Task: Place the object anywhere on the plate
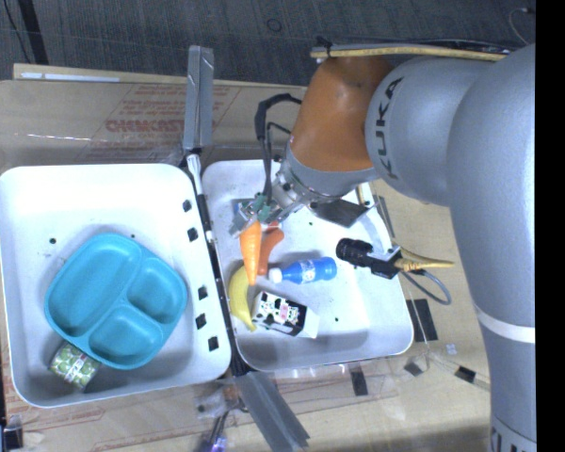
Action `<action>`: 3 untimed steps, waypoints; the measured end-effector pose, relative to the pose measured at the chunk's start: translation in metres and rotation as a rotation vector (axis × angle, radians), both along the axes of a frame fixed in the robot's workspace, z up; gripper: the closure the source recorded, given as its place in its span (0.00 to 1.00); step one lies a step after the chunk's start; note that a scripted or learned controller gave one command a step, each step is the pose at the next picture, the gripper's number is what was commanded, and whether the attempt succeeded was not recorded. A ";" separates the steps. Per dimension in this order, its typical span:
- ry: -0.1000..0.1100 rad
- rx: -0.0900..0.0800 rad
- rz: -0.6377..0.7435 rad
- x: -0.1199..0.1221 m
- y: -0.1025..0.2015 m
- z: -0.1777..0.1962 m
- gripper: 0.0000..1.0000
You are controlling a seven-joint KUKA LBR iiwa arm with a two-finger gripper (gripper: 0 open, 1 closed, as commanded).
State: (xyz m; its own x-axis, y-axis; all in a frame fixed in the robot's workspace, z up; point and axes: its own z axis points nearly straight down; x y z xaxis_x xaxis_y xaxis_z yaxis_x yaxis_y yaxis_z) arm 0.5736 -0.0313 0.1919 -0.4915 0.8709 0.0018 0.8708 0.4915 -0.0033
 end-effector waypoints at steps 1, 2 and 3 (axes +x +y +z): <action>0.000 0.000 -0.032 -0.056 0.064 0.003 1.00; -0.001 0.000 -0.033 -0.056 0.063 0.003 0.00; -0.001 0.001 0.105 -0.098 0.162 -0.100 0.00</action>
